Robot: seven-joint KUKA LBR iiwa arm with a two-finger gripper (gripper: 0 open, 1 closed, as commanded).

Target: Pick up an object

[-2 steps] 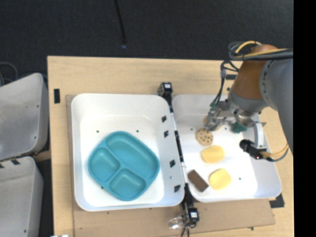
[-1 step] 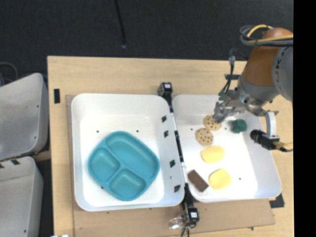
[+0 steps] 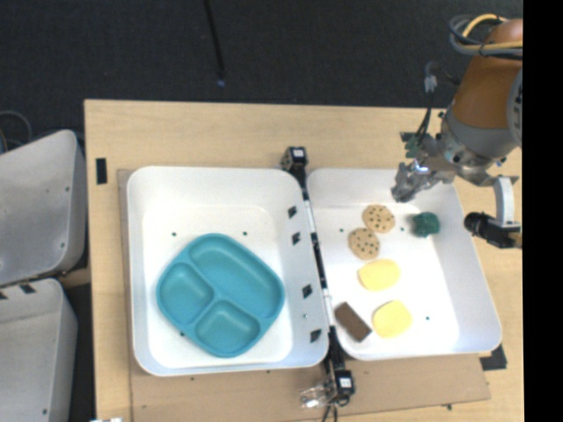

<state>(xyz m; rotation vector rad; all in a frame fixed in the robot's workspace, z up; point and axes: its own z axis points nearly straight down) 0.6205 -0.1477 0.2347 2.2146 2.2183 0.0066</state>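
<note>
Grey arm (image 3: 475,139); orange band (image 3: 484,86) above wrist; yellow and black cables on top.

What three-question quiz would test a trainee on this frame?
1. True or false: the blue tray lies in the right bin.
2. How many cookies are in the right bin?
3. Which item is nearest the gripper? A) brown piece B) green object C) lower yellow piece

Key: 1 false, it lies in the left bin; 2 two; 3 B.
</note>
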